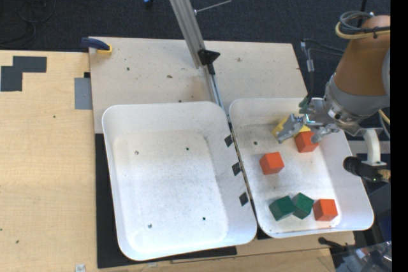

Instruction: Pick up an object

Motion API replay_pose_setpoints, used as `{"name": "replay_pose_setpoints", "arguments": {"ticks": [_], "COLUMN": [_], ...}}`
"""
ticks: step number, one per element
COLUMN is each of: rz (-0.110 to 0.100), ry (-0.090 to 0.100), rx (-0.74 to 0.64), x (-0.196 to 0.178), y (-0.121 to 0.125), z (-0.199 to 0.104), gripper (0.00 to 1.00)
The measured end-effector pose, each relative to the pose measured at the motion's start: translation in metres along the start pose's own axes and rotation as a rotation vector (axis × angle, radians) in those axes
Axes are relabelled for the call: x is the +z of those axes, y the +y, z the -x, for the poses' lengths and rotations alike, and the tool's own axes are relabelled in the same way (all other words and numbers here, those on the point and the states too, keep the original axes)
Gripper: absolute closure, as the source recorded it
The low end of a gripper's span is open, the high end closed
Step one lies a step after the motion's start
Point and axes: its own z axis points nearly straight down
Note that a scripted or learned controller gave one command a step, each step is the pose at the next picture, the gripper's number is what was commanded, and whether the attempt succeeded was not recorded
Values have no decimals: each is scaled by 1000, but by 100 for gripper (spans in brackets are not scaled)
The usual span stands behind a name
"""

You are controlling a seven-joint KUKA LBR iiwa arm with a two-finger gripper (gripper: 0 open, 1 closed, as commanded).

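The right bin holds several blocks. An orange cube lies near its middle. Two green blocks sit together near the front, with another orange cube just right of them. My gripper hangs over the bin's back right part, its grey fingers pointing left. A yellow block lies right by the fingers, and a third orange cube sits just beneath the gripper body. Whether anything is pinched between the fingers cannot be made out.
The left bin lies beside the right one, with black clips along the shared edge. A slanted aluminium bar rises behind the bins. A blue and yellow clamp sits at the bench's back left corner.
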Motion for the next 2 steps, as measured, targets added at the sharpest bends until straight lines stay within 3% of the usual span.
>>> {"name": "replay_pose_setpoints", "arguments": {"ticks": [1,2], "rz": [5,-1], "ry": [-1,0], "rx": [2,2], "x": [-3,47], "y": [1,-8], "z": [1,5], "gripper": [0,0]}}
